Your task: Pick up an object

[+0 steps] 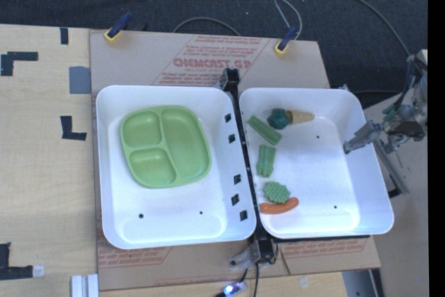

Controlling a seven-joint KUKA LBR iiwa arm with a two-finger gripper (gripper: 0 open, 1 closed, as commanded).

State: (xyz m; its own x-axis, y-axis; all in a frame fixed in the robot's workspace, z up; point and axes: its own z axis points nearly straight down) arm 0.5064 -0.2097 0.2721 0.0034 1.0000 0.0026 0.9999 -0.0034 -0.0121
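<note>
The right bin holds several small toys. A teal scoop with a tan cone lies at the back, beside a long green strip. Below them lie a green ridged block, a bumpy green piece and an orange-red sausage-like toy. My gripper hangs over the right rim of this bin, well right of all the toys and touching none of them. Nothing shows in its grasp.
The left bin holds a light green divided plate. A black hinged divider runs between the bins. Both bins rest on a cardboard sheet held by two yellow-blue clamps at the back. Cables cross the dark floor behind.
</note>
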